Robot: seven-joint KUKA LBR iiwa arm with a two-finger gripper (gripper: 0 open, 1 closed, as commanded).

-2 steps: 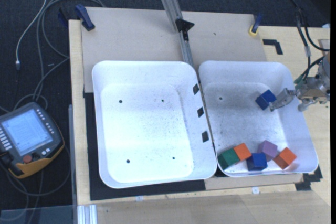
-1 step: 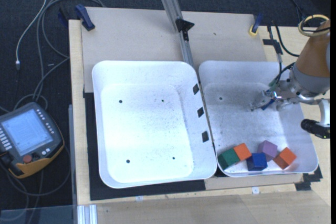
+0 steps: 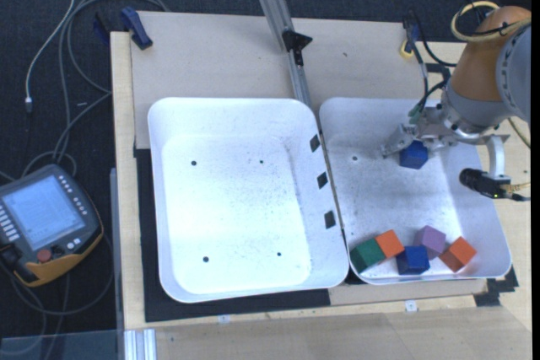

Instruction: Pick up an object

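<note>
The grey arm with its orange band (image 3: 483, 67) is reaching in from the right over the right-hand shallow white plastic bin (image 3: 375, 206), and its two-finger metal tool (image 3: 413, 146) is hanging above the upper middle of that bin. A small blue cube (image 3: 413, 156) is sitting between the tool's fingers, so the tool is clenched on it, though whether the cube is clear of the bin floor cannot be told. Well below the tool, along the bin's near edge, five more small blocks are lying clustered: a green cube (image 3: 366, 253), an orange cube (image 3: 389, 244), a dark blue cube (image 3: 413, 260), a purple cube (image 3: 434, 239) and another orange cube (image 3: 460, 253). To the tool's left, the second shallow white plastic bin (image 3: 236, 198) is resting on the pale wooden worktop (image 3: 211, 55).
</note>
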